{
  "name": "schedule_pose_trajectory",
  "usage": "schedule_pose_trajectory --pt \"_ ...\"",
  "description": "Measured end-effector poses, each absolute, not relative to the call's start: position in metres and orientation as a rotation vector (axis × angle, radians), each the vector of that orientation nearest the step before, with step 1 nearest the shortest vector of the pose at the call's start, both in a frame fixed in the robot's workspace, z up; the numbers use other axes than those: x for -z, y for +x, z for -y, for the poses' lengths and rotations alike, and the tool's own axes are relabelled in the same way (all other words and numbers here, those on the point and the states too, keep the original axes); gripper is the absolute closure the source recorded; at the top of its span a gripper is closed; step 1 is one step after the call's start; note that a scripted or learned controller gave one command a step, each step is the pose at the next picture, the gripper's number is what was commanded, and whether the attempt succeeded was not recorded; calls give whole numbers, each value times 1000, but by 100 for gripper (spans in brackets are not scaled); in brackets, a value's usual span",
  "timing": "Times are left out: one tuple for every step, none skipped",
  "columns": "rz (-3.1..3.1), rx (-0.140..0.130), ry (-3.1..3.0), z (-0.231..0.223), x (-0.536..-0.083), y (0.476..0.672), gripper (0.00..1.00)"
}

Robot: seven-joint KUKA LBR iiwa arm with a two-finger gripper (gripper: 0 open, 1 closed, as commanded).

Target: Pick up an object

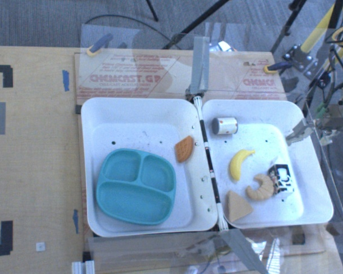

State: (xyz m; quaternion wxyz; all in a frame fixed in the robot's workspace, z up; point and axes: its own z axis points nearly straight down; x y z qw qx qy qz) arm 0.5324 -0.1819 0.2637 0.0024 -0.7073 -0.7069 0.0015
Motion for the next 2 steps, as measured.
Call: schedule_pose_trajectory --pt "2215 3 -2229 137 -125 516 0" --pt "1928 53 -2508 199 -107 517 0"
